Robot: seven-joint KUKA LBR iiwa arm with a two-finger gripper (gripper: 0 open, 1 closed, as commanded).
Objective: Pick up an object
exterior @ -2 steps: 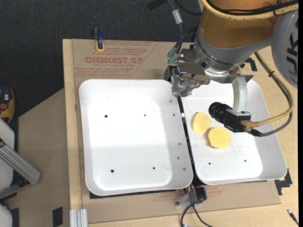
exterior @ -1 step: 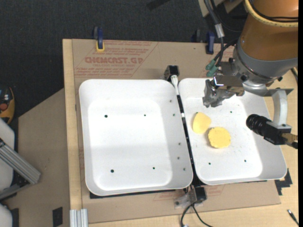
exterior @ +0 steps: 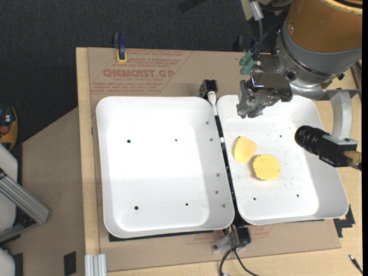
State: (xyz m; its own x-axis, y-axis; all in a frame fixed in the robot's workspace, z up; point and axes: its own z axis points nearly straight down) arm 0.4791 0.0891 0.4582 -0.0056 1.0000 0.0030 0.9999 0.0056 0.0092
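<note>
I see two yellow discs (exterior: 256, 158) lying side by side in the right bin (exterior: 322, 209). My gripper (exterior: 250, 109) hangs above that bin's far end, apart from them. I cannot tell its state.

Robot arm (exterior: 322, 33) at upper right: orange band over grey metal wrist, black cables, teal connector, small dark metal gripper (exterior: 253, 105).

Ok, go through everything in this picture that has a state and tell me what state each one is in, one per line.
Pale yellow round disc: lying in the right white bin, ungripped.
Deeper yellow round disc: lying flat beside it, touching or nearly so.
Metal two-finger gripper: above the bin's far end, holding nothing visible.
</note>
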